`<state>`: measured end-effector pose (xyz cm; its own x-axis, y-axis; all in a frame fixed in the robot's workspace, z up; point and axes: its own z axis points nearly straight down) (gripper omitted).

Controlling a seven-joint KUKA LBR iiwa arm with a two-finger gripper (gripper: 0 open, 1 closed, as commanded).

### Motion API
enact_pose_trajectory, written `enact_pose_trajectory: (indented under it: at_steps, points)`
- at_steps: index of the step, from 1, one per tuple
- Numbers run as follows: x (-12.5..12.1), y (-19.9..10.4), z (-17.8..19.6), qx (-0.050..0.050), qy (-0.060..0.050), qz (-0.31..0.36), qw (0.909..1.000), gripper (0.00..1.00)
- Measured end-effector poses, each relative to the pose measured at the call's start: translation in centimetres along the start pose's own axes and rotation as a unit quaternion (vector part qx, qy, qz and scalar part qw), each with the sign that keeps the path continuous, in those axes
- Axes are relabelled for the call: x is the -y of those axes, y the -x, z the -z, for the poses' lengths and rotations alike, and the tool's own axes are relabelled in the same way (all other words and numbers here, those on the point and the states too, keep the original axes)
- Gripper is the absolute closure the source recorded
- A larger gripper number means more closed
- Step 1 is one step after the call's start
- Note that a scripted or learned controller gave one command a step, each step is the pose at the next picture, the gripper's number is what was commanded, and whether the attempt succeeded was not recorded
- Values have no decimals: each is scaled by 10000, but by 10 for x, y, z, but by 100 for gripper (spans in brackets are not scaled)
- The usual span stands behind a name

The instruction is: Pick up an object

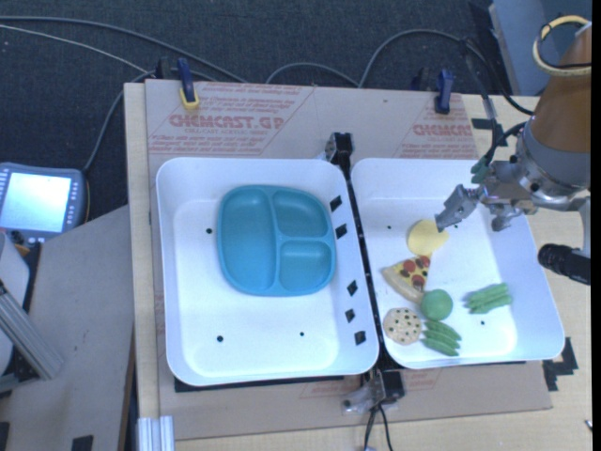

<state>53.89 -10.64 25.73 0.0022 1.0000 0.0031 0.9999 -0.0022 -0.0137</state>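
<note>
My gripper (474, 216) hangs over the back of the right bin (535, 346), open, with nothing between its fingers. The left fingertip (445, 216) is just above and to the right of a yellow toy fruit (425, 240). In front of the fruit lie a pizza slice (406, 277), a round green piece (436, 303), a cookie (403, 325), a dark green bean pod (441, 338) and a lighter green pod (488, 297).
The left bin (188, 346) holds a blue divided plate (277, 241). A black divider with clips (349, 242) runs between the bins. The arm's orange band (568, 111) rises at the right edge, above the right bin's far corner.
</note>
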Motion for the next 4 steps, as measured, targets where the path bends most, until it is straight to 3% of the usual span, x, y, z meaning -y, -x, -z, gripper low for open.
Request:
enact_pose_trajectory:
  at_steps: [1,4]
  points:
    - [-2,0,6,8,60,14,10000,0]
    - [3,2,-150,0,33,8,10000,0]
